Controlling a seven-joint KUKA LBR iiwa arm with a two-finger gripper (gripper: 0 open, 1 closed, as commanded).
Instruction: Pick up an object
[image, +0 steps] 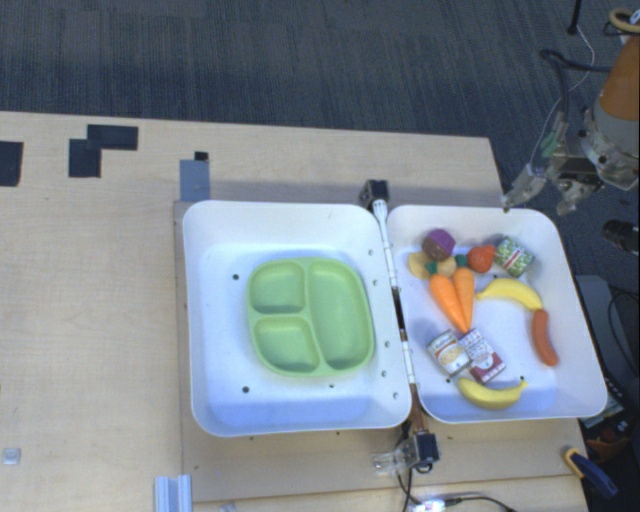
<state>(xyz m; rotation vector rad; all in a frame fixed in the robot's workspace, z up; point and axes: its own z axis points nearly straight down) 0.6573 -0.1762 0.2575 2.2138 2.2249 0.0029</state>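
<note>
Tool (540, 193) open above right bin (583, 330), wooden bench (90, 320), grey carpet (300, 60)

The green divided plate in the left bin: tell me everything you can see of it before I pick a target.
The green divided plate is pale lime, looks like matte plastic, and is a rounded rectangle with three compartments: two smaller ones stacked on the camera's left, one long one on the right. It lies flat, right side up, slightly turned, about mid-floor in the left bin. The compartments look bare. Only the bin floor touches it; the gripper is off by the right bin's far corner.
</note>
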